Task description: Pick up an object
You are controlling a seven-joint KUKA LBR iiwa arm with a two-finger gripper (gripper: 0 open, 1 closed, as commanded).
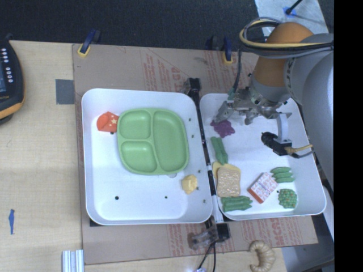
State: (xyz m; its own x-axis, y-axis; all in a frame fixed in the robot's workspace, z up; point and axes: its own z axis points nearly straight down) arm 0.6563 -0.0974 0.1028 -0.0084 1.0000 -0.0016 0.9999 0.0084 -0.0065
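My gripper (pixel 241 111) hangs over the far left part of the right bin (pixel 255 157). A purple toy (pixel 224 128), perhaps a bunch of grapes, lies just below and left of it, close to the gripper or touching it. Nearer the front of this bin lie a green pickle (pixel 219 149), a slice of toast (pixel 228 181), a bunch of green beans (pixel 236 203), a red and white packet (pixel 263 187), a pea pod (pixel 282 174) and a piece of broccoli (pixel 287 198).
The left bin (pixel 102 203) holds a green divided plate (pixel 153 140), a red thing with a star (pixel 108 122) at its far left and a small yellow piece (pixel 190 183) near the middle wall. A tan curled toy (pixel 262 255) lies outside, at the bench's front.
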